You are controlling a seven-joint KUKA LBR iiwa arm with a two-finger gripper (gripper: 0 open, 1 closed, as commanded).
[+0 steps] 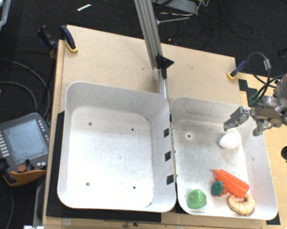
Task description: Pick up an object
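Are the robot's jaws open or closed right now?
Open. The gripper hangs over the right bin with its jaws spread apart and nothing between them. The white ball sits just below, untouched.

Table (119, 60): carries two bins side by side, their inner rims touching.
Left bin (72, 127): on the table's left half.
Right bin (201, 120): on the table's right half, holding five things.
Ball (229, 141): in the right bin, toward its right wall, behind the others.
Carrot (231, 181): in the right bin's front right part.
Small dark piece (218, 188): touching the carrot's left front.
Ring-shaped piece (241, 205): just in front of the carrot, at the front right corner.
Round fruit (197, 199): left of the ring-shaped piece, near the front wall.
Claw (249, 124): above the right bin's right rear, just behind the ball.
Pendant (20, 146): on the floor, left of the table.
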